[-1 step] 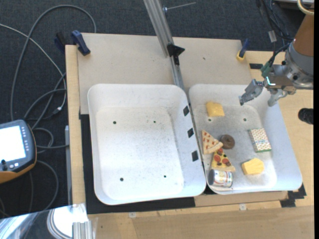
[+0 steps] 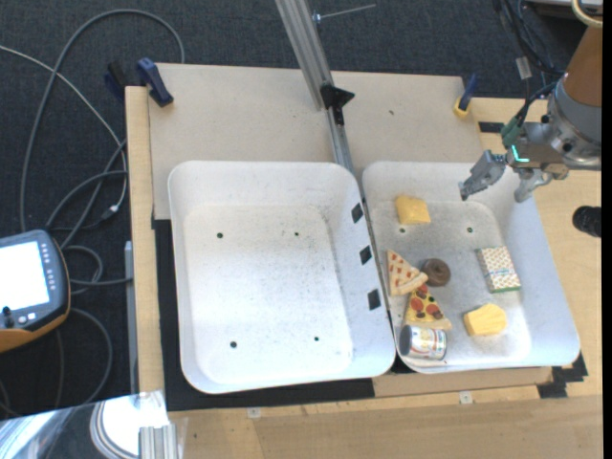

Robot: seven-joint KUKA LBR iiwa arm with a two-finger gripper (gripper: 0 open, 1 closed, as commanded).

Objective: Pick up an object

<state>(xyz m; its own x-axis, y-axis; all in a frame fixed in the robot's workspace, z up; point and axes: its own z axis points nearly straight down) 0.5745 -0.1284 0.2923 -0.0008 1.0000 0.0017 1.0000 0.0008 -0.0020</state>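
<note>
Nearest, a can [image 2: 424, 342] lies on its side (axis left-right); pincer [image 2: 504, 182] spread open, gripping nothing.

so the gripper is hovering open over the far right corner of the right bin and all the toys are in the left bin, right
Not quite: the toys, such as the pizza slice and can, lie in the right bin, not the left bin. The camera view shows it. The gripper does hover open there.

Cut off at the frame's edges: arm [image 2: 583, 84] upper right, handheld screen [image 2: 29, 285] at left.
</note>
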